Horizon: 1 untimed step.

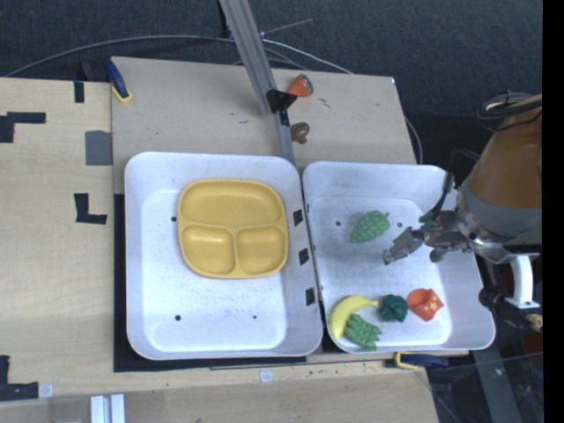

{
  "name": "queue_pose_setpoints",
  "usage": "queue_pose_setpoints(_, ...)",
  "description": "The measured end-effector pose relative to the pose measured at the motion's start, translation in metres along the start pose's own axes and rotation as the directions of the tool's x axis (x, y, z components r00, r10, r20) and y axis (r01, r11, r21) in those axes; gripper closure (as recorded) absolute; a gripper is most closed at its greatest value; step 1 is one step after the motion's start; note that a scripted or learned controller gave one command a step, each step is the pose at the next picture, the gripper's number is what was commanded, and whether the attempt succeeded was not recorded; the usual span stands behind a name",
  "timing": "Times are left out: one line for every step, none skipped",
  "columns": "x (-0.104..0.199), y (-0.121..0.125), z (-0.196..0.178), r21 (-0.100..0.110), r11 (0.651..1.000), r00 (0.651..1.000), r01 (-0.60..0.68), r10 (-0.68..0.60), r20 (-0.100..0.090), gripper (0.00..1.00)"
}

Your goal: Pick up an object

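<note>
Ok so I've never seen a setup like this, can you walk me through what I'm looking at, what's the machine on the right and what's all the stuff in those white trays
This is one camera fixed above a workbench, looking down at a slant. The grey and orange shape on the right is a robot arm, ending in a two-finger gripper that hangs over the right bin with nothing between its fingers. Its job is to pick something up. That bin holds toy food: a green grape bunch near the gripper and, along the near edge, a yellow banana, a light green piece, a dark green piece and an orange-red piece. The left bin holds a yellow divided plate.
</note>
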<state>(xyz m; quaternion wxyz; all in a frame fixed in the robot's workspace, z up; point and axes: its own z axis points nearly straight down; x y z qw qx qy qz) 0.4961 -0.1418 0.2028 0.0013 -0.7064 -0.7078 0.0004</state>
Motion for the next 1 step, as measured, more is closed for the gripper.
queue_pose_setpoints(-0.0002, 0.0, -0.0001, 0.0, 1.0, 1.0, -0.001, 0.001, 0.0, 0.0)
